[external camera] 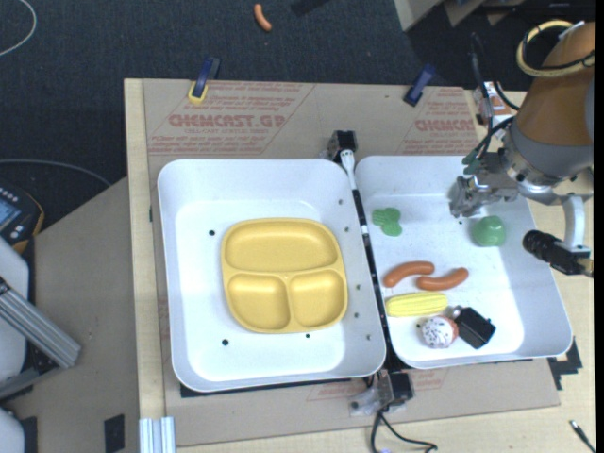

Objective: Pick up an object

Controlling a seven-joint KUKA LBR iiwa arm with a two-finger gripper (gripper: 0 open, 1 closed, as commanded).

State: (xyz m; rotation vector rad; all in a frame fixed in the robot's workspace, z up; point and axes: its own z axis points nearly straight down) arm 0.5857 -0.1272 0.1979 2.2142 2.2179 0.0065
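The right bin [538, 338] holds a green leafy piece [387, 221], a round green object [489, 231], two sausages [411, 272] [444, 278], a yellow corn cob [416, 304], a speckled white and red ball [436, 331] and a black block [474, 328]. My gripper [469, 196] hangs over the bin's upper right part, just left of and above the round green object. Nothing shows between its fingers.
The left bin [184, 253] holds a yellow three-compartment tray [283, 274]. A black divider clip [343, 145] sits between the bins at the back. Blue and yellow clamps [202, 79] [419, 85] hold the cardboard base. The arm's orange band [566, 64] fills the upper right.
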